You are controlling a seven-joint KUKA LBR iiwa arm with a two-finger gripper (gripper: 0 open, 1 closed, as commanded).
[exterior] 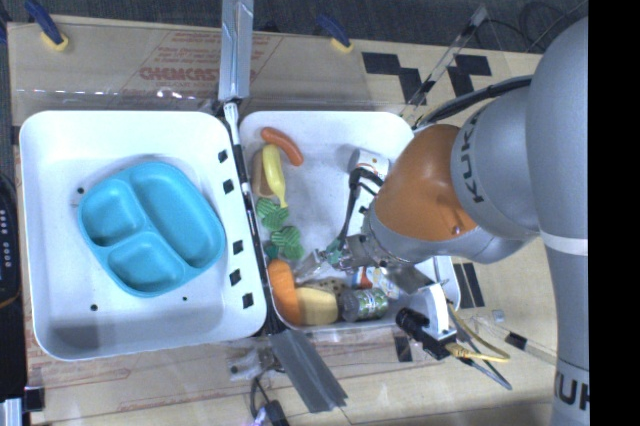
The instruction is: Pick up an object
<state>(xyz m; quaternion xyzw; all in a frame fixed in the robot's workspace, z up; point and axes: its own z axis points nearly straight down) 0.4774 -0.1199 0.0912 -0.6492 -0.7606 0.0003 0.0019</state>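
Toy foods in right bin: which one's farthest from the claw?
The hot dog, alone near the bin's top edge; the banana, green items and carrot lie lower.

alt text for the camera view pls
The grey arm with an orange band reaches from the right into the right white bin of toy food: sausage, banana, carrot. The left white bin holds a blue sectioned tray.

Grey KUKA arm [545, 164], smooth rounded casing, glossy. Fat orange band [425, 189] above wrist. White "KU" lettering on grey shell beside the band, more letters low at frame edge. Thin pale seam ring across lower link. Black cable along wrist.
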